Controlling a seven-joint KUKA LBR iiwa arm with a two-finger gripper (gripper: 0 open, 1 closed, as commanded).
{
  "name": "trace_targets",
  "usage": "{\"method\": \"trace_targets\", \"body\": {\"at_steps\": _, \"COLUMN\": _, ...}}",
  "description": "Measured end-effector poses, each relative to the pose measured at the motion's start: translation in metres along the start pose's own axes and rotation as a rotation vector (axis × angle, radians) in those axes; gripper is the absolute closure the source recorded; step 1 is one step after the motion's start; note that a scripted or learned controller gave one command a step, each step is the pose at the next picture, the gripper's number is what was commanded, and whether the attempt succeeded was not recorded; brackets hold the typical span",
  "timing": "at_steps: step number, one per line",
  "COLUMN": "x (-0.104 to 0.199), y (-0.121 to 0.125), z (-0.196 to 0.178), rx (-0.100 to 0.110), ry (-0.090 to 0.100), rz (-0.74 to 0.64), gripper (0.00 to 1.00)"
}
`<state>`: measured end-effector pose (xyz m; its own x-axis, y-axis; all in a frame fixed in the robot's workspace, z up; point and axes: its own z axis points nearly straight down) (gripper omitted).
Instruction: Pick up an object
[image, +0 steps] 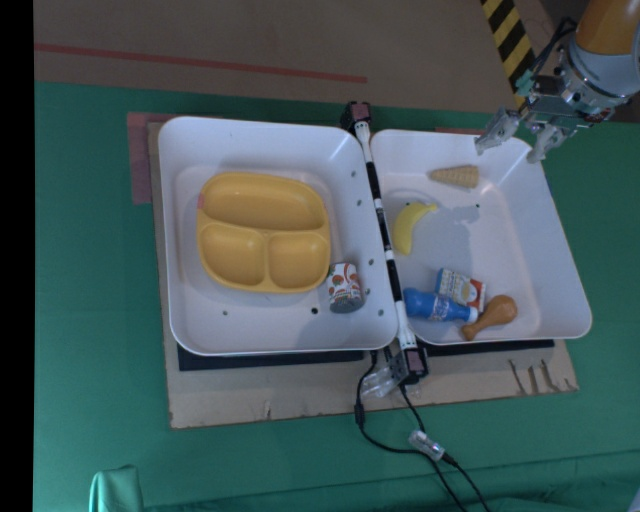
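Observation:
My gripper (521, 139) hangs over the far right corner of the right bin (560, 255), its two fingers spread open with nothing between them. Below and left of it lies a tan ice-cream cone (455, 176). A yellow banana (410, 224) rests near the divider. Toward the front of the right bin lie a blue bottle (438, 306), a small red-and-white packet (460, 288) and a brown chicken drumstick (490, 316).
The left bin (185, 160) holds a yellow divided tray (264, 231) and a small printed can (346, 288). A hinge strip (379, 220) runs between the bins. Cables (420, 440) trail on the green bench in front.

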<state>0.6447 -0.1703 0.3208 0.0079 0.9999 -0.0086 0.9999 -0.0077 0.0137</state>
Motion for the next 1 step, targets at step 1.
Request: {"method": "trace_targets", "body": {"at_steps": 1, "x": -0.0180, "y": 0.0528, "z": 0.0988, "rx": 0.005, "ry": -0.001, "rz": -0.002, "gripper": 0.00}}
